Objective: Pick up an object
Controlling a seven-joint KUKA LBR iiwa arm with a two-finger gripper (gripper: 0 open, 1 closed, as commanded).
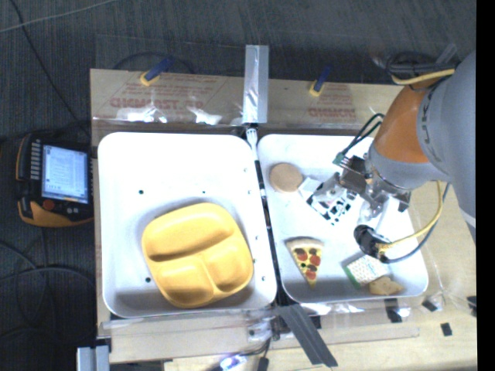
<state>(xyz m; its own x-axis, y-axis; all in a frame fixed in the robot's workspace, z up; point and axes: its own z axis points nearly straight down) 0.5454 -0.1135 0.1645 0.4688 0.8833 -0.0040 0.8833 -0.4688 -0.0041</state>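
- The gripper (344, 193) hung over the right bin's (294, 219) middle; whether it was open or closed could not be told.
- The pizza slice (307, 260) and tan disc (286, 178) lay by the left edge, so a straight descent risked grasping nothing.

Bulky grey rounded metal arm (460, 122), smooth matte casing. Wide glossy orange band (406, 134) above the wrist. Thin black cable (370, 126) crosses the orange part. Boxy dark grey metal wrist block (363, 175) with small silver brackets. Dark metal claw (346, 192), detail too small to read. Yellow cable (421, 74) bundled with black ones, near worktop's back right corner.
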